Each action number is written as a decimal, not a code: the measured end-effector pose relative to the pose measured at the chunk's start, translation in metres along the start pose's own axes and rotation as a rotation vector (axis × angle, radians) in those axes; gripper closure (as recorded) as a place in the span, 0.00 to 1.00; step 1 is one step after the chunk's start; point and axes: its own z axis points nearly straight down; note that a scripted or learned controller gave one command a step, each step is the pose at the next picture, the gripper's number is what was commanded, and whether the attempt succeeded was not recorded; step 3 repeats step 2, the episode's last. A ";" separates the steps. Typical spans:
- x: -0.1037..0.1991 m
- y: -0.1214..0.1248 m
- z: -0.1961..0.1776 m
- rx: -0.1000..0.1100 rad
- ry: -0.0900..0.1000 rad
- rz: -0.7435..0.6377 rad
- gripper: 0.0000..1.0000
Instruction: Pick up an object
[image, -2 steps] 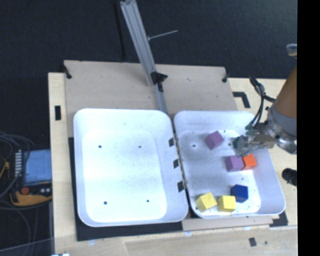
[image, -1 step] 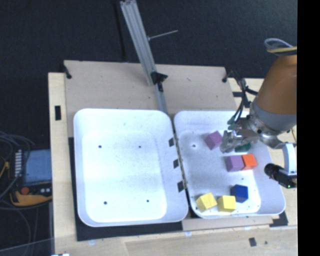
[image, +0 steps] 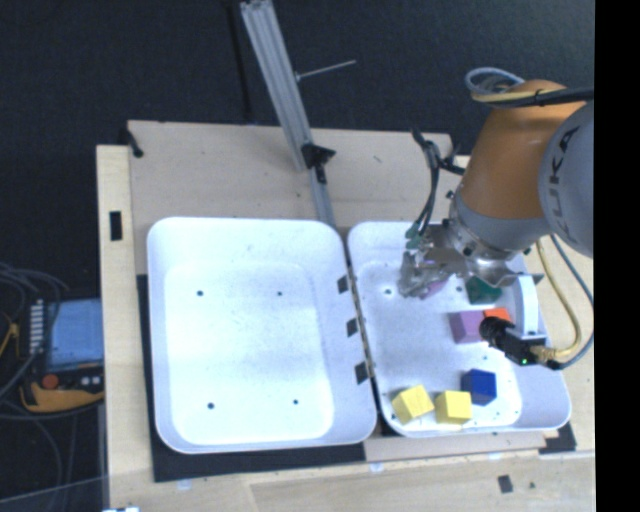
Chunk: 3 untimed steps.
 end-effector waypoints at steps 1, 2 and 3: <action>0.061 0.012 0.008 0.000 0.000 0.000 1.00; 0.121 0.010 0.014 0.005 0.001 0.000 1.00; 0.121 0.010 0.014 0.005 0.001 0.000 1.00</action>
